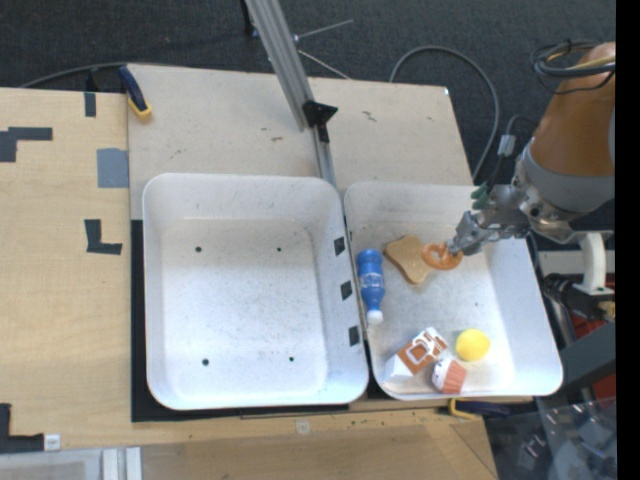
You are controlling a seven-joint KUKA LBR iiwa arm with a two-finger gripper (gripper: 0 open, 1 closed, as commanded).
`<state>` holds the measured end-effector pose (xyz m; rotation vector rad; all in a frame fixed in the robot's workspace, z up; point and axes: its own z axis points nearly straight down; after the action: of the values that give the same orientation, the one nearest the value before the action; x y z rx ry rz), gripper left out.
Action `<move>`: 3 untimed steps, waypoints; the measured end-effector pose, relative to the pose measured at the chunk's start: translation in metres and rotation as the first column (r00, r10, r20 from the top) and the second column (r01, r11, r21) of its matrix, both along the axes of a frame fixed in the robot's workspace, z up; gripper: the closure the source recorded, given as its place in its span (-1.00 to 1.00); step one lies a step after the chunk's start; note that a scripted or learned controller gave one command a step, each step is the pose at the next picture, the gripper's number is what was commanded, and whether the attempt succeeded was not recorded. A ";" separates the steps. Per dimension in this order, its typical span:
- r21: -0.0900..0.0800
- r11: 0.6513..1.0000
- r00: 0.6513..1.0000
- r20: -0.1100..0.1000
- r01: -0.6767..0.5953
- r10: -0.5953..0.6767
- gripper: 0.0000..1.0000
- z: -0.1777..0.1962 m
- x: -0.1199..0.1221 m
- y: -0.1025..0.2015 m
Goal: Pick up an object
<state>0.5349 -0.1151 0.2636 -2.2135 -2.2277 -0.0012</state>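
My gripper [460, 248] reaches in from the right and hangs low over the right bin [520, 298], near its upper middle. Its tip touches or overlaps a small orange ring-shaped piece [438, 258]. Whether that piece is gripped is unclear. A tan bread-like slice [408, 257] lies just left of the orange piece. A blue bottle [371, 280] lies along the bin's left wall. Near the front are a yellow ball [472, 345], an orange and white carton [421, 351] and a small orange and white cup [449, 374].
The left bin [240, 288] sits beside the right one, with a raised divider edge between them. A grey metal rail [290, 68] runs down from the top toward the bins. A cable [470, 68] loops behind the right bin.
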 end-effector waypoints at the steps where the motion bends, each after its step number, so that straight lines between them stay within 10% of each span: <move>1: 0.000 1.000 1.000 -0.003 0.001 -0.001 1.00 -0.013 0.013 0.043; 3: -0.001 1.000 1.000 -0.002 0.000 0.000 1.00 -0.041 0.047 0.146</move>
<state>0.5819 0.0306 0.2228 -2.2134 -2.2268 0.0020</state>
